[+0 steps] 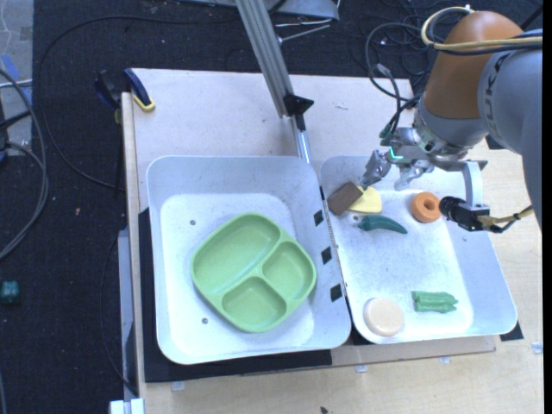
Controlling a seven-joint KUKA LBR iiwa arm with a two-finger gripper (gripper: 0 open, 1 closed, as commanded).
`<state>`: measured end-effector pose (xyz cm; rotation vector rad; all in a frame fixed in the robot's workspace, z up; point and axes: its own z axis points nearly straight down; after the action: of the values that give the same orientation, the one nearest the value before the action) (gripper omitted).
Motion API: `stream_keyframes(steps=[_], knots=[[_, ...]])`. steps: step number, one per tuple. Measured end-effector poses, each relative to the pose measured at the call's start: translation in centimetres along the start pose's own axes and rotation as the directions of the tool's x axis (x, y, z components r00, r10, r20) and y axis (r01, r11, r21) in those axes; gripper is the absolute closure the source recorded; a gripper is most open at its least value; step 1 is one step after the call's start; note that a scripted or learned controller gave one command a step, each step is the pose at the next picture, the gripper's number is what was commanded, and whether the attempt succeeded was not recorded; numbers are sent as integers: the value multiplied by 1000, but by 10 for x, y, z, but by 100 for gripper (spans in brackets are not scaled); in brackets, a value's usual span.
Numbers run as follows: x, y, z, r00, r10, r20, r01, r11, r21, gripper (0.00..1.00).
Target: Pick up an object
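Note:
In the right bin (483, 291) lie a brown block (343, 198) touching a yellow piece (366, 202), a dark green pepper-like piece (380, 223), an orange ring (425, 207), a light green piece (433, 301) and a cream round disc (384, 316). My gripper (392, 172) hangs over the bin's far end, just right of and above the brown block and yellow piece. Its fingers (373, 169) stand open with nothing between them.
The left bin (172, 188) holds a green divided plate (253, 271). A slanted metal pole (267, 46) runs down to the seam between the bins. The arm's orange band (466, 54) and grey body fill the upper right. Cables lie on the dark floor around the bench.

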<state>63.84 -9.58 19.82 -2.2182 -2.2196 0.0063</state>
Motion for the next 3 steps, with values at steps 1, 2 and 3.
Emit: stream_keyframes(steps=[1, 2, 3], knots=[[0, 1, -3, 1000, -1, 0, 1, 1000, -6, 0], [-9, -3, 51, 1000, 2, 0, -2, 1000, -2, 0], [-9, -3, 104, 1000, 1, 0, -1, 1000, -3, 0]])
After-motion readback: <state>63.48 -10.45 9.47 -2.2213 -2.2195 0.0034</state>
